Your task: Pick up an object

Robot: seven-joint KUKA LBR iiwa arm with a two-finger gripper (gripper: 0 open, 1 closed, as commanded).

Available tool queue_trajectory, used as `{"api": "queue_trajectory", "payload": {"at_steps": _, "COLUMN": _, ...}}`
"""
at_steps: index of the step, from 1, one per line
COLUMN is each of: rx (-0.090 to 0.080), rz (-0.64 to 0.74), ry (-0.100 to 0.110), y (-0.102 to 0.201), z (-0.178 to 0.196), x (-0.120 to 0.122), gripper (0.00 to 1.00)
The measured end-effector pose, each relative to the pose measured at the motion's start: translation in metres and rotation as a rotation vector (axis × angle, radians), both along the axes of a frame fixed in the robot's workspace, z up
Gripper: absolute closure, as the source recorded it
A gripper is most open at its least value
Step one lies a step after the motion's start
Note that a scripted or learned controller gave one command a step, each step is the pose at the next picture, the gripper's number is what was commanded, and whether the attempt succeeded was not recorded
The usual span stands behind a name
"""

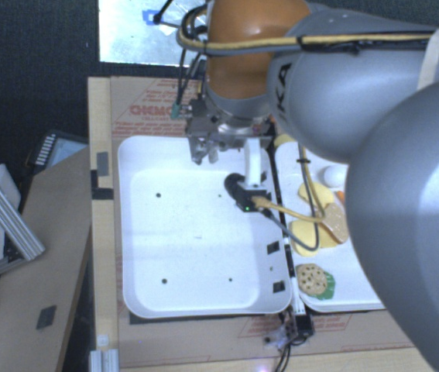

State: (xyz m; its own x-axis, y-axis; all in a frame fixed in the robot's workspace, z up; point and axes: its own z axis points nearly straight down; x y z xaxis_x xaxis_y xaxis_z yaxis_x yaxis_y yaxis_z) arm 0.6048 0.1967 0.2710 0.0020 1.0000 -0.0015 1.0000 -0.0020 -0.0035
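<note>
My gripper (206, 155) hangs under the orange wrist band, low over the far edge of the left bin (149, 285), near the divider between the bins. Nothing shows in its grasp. The objects lie in the right bin (343, 304): a round brown cookie-like piece with a green edge (313, 280) at the near end, a tan flat piece (335, 222), a yellow object (317, 200) and a small white rounded object (332, 177) further back. The grey arm covers much of the right bin.
A black part with a green light (240, 192) and a pale cable (300, 242) hang from the wrist over the divider. Cardboard (149, 103) lies under the bins. A metal rail (2, 215) and dark clutter stand at the left.
</note>
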Motion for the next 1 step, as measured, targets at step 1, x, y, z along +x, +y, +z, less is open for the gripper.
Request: {"api": "queue_trajectory", "payload": {"at_steps": 1, "rx": 0.005, "rz": 0.008, "ry": -0.014, "y": 0.0235, "z": 0.0564, "x": 0.0519, "gripper": 1.0}}
